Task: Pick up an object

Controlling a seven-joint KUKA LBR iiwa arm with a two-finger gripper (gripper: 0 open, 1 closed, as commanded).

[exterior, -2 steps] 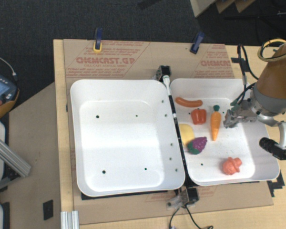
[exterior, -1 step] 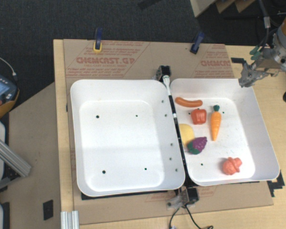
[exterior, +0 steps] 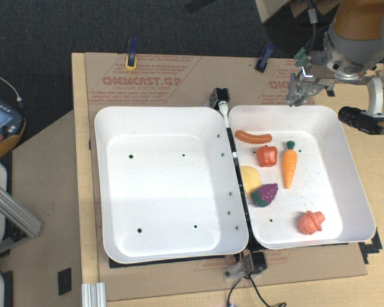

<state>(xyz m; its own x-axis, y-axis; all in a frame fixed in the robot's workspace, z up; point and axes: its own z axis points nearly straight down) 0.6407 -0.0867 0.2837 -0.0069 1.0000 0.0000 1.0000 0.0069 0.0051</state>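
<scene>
Jaws point(exterior: 299, 94) hang at about one o'clock of the right bin point(exterior: 355, 171), just past its far rim, over the cardboard sheet point(exterior: 179, 75) on the desk, and they touch nothing that I can see; from my feed the tips are too small and cluttered for me to tell whether they are spread or closed. Nothing sits between them as far as I can make out. All the pickable toys lie in the right bin: a sausage point(exterior: 253, 136) at twelve o'clock, a red pepper point(exterior: 266, 155) just below it, a carrot point(exterior: 289, 164) to its right, a yellow piece point(exterior: 249, 178) and purple grapes point(exterior: 264, 194) against the left wall, and a pinkish-red toy point(exterior: 311, 222) at five o'clock. I judge the arm is parked high and clear so the camera sees the whole bin. The left bin point(exterior: 115, 171) is the likely drop side.
</scene>
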